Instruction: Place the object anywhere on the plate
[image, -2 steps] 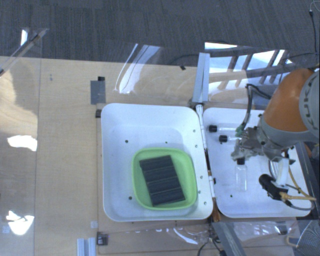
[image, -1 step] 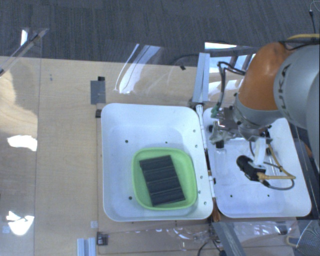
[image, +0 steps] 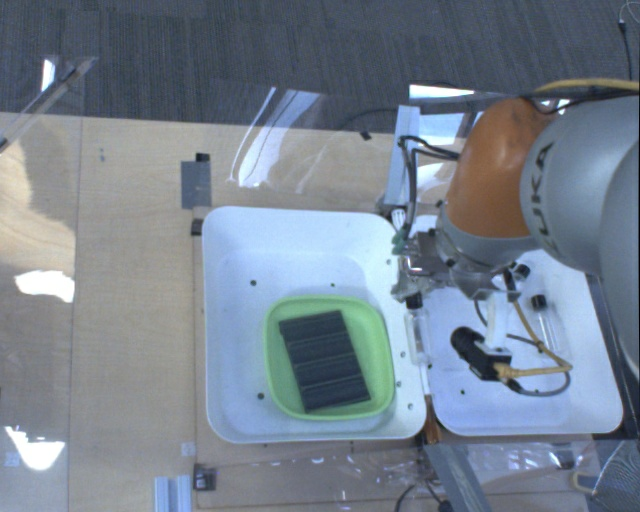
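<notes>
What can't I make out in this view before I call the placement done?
1. Gripper: in the camera view it is largely covered by the arm, so its state cannot be told.
2. Right bin: its far half lies under the arm, so anything there is hidden.
3. Dark ribbed block on the green plate: too small to identify.

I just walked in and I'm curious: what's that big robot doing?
A grey and orange robot arm reaches in from the right and hangs over the right bin. A dark block lies flat on the green plate in the left bin. The arm is apart from the block, not touching it. So the block looks already placed on the plate.
</notes>
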